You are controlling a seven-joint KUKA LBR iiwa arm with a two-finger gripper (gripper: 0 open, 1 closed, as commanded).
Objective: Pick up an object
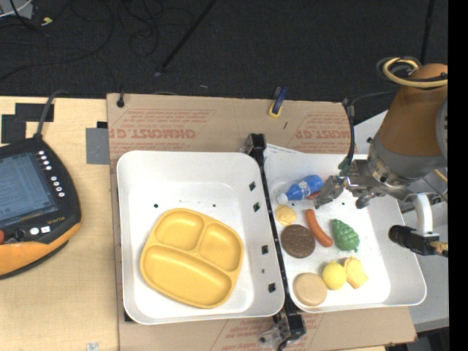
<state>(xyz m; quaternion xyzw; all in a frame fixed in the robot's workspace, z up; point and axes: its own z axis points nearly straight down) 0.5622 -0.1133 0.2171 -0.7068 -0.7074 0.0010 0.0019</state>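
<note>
Gripper (349,189): hangs over the upper part of the right bin (409,287), reaching in from the right. Dark fingers lie at a slant; how far apart they stand cannot be told, and nothing is seen held between them.

Blue bottle (303,189): just left of the fingertips, lying on its side, close to touching them.

Sausage (318,227): red-orange, just below the fingers, lying at a slant.

Green vegetable (344,235): below the gripper, right of the sausage and just beside it.

Small yellow piece (286,215): below-left of the fingers, under the bottle, near the divider.

Brown round patty (298,240): further below-left, touching the sausage's left side.

Lemon (334,275): well below the gripper, round and yellow.

Yellow ridged piece (356,273): touching the lemon's right side.

Tan round bun (311,289): furthest below, left of the lemon, near the bin's front wall.

Left bin (146,181): well left of the gripper; holds a yellow divided tray (191,257).

Handheld control pad (33,203): far left, on the bench outside both bins.
</note>
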